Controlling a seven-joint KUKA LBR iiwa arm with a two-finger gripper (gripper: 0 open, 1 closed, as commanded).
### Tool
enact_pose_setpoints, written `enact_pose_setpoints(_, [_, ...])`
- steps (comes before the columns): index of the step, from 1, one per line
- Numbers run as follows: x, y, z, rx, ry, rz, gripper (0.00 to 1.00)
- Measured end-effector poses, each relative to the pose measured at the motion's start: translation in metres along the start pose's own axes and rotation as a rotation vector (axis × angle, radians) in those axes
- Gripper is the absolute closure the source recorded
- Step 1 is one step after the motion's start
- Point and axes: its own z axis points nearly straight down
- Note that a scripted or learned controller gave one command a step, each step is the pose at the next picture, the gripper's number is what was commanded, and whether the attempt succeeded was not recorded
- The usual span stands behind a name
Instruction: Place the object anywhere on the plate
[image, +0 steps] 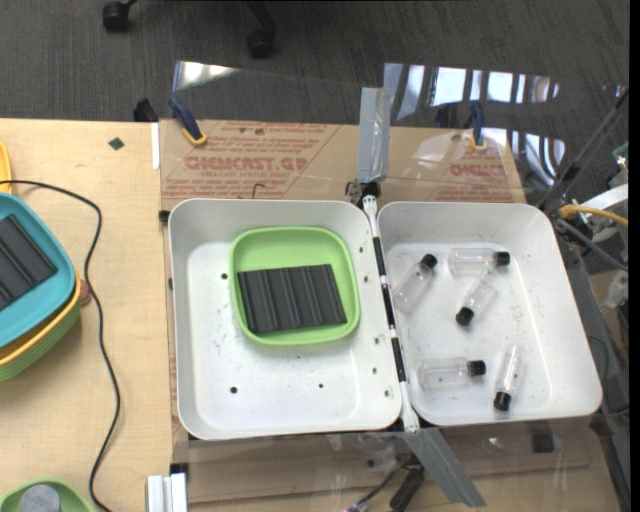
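Note:
A green square plate (293, 255) with a dark ribbed mat (292, 298) on it rests in the upper middle of the left bin (200, 370). Several clear vials with black caps lie scattered in the right bin (560, 390): one near the upper left (413, 280), one at the top (478, 261), one in the middle (476, 300), one at the lower middle (450, 372) and one at the lower right (506, 378).
Clear plastic shields over cardboard (260, 155) stand behind the bins. A stack of teal and yellow dishes (30, 290) sits at the far left on the wooden bench, with a black cable (100, 330) running past it. Cables and hardware crowd the right edge.

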Motion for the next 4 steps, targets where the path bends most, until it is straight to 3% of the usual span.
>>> enact_pose_setpoints(1, [0.000, 0.020, 0.027, 0.000, 0.000, 0.004, 0.00])
enact_pose_setpoints(4, [-0.017, 0.016, 0.013, -0.001, 0.002, 0.000, 0.00])
